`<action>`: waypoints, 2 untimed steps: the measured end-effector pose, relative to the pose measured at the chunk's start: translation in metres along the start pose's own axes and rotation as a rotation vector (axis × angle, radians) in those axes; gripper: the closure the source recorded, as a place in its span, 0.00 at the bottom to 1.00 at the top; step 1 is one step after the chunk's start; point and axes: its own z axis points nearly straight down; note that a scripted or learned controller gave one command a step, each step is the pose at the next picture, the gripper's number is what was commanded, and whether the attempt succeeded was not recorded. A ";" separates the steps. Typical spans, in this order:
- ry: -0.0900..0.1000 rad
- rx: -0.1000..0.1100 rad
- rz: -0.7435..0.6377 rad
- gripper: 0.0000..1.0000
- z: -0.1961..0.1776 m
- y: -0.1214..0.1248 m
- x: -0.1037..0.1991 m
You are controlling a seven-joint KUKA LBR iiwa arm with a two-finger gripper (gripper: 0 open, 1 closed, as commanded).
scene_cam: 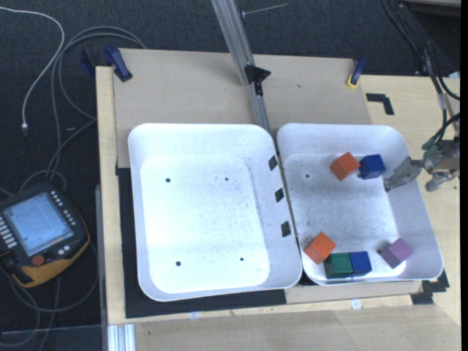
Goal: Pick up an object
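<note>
still the approach: the gripper (420, 174) hangs at the right bin's (409, 146) right edge, fingers spread and empty; next it must lower onto the blue block (372, 166).

One fixed camera looks down at a slant from above the bench (219, 72). It stands far enough back to take in both white bins (146, 145).

The gripper (413, 174) enters from the right edge, about midway between near and far. Little of the arm shows: grey metal wrist parts with dark cables running up and far behind them. One grey finger (399, 175) slants left and slightly near. Nothing sits between the jaws.
</note>
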 end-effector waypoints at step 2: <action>0.000 0.004 -0.001 0.00 0.170 0.097 -0.025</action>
